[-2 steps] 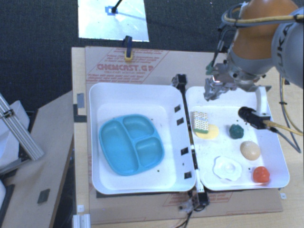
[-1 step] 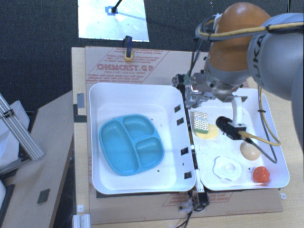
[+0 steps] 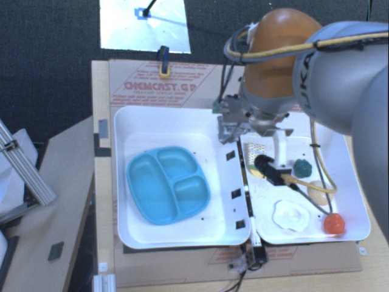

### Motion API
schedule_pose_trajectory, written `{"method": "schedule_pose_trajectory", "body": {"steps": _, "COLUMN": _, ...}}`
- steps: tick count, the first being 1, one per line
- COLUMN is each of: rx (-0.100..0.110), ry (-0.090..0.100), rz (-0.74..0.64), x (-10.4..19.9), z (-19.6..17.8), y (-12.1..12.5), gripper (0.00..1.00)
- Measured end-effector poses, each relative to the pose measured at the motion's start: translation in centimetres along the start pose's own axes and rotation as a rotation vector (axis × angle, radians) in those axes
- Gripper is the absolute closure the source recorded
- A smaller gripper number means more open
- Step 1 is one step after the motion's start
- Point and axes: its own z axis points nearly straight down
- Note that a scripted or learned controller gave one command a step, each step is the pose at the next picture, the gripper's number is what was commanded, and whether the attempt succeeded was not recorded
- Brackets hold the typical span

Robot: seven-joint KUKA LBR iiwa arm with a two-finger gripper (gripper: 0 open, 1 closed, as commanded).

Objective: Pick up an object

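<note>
My gripper (image 3: 229, 132) hangs below the orange wrist band, over the back part of the ridge between the two bins. In the right bin (image 3: 355, 181) lie a white fried-egg toy (image 3: 290, 215), a red-orange ball (image 3: 333, 224), a dark green lump (image 3: 302, 167) and a pale beige piece (image 3: 318, 193). A yellowish mesh patch (image 3: 258, 148) lies just right of the gripper. The arm hides the bin's back part. I see nothing held.
The left bin (image 3: 140, 120) holds a blue divided plate (image 3: 168, 184). Black clips (image 3: 235, 193) sit along the ridge between the bins. The bench's cardboard base (image 3: 158, 84) shows behind the bins.
</note>
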Motion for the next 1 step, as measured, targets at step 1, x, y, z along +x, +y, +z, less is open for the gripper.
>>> {"method": "schedule_pose_trajectory", "body": {"steps": 1, "rx": -0.001, "ry": -0.001, "rz": 0.005, "x": -0.27, "z": -0.03, "y": 0.04, "gripper": 0.00}}
